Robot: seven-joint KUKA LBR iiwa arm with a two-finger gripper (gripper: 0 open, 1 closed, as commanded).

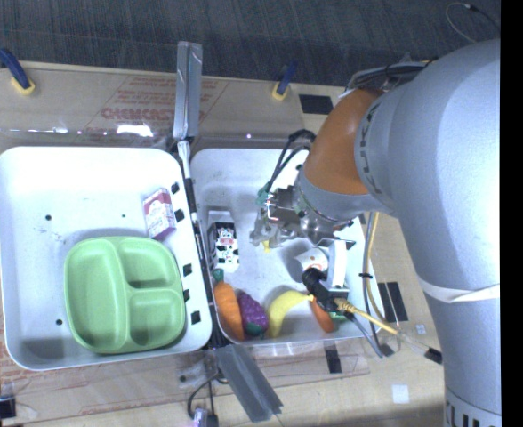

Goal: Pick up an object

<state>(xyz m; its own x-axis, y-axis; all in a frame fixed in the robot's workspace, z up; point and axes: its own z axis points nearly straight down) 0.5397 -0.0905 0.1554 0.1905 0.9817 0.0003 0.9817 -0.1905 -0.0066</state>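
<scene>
— While the gripper [266, 229] hangs over the right bin [210, 169], what does it hold?
— Cannot tell; its fingers are unreadable. 1 banana [285, 307] lies nearer the bin's front wall, beside grapes [252, 312] and carrot [228, 309].

Blue clamps [17, 71] (bench's far edge)
</scene>
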